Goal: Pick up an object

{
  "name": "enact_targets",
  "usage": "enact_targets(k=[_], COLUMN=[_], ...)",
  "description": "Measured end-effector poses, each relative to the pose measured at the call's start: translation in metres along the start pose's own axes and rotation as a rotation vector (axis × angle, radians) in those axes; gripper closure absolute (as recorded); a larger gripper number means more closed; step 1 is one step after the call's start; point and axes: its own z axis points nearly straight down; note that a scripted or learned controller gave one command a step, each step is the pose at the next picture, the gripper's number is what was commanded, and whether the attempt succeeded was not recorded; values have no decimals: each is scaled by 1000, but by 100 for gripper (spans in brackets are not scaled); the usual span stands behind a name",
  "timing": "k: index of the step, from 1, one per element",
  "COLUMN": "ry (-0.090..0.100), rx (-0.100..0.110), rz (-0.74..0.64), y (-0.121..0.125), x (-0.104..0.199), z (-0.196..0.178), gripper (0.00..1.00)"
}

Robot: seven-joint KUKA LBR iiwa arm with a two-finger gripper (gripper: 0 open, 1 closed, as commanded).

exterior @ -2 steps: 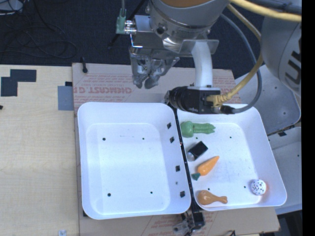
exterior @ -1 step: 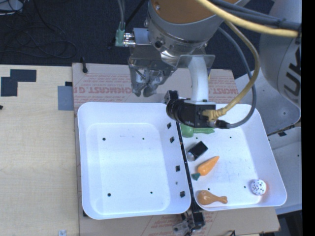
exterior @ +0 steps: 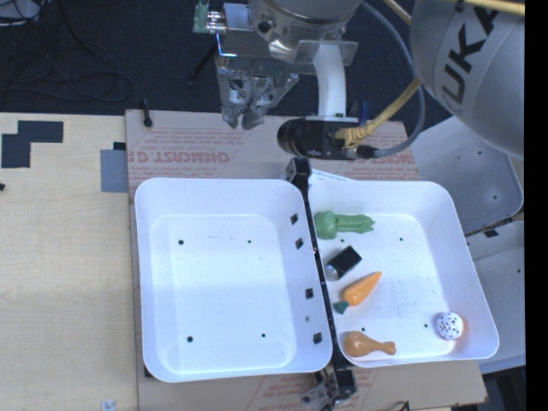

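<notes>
White plastic makes up both shallow bins on the tabletop (exterior: 51, 255): the left bin (exterior: 163, 197) and the right bin (exterior: 462, 238), which sit side by side with their inner walls touching. All the candidate objects lie in the right bin. A green toy (exterior: 342, 224) rests near its upper left corner, a small black block (exterior: 345, 259) lies just below that, an orange carrot (exterior: 361, 288) sits below the block, a tan gourd-shaped piece (exterior: 368, 344) lies along the lower wall, and a speckled white ball (exterior: 449, 325) sits near the lower right corner. The tool (exterior: 247, 108) hangs high, beyond the far edge of the left bin, over the cardboard sheet (exterior: 188, 152) and well apart from every object. Its fingers (exterior: 235, 105) point down and look close together with nothing between them, though the slant makes the gap hard to judge. As for progress, nothing has been lifted. By my reading the whole job remains: choose an object, travel across to the right bin, descend, close on the piece and raise it.
</notes>
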Motion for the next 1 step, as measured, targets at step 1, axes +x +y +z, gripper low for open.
enact_targets(k=[1], ry=[1], rx=[3], rz=[-5], y=[-57], x=[0], z=[-2], gripper=[100])
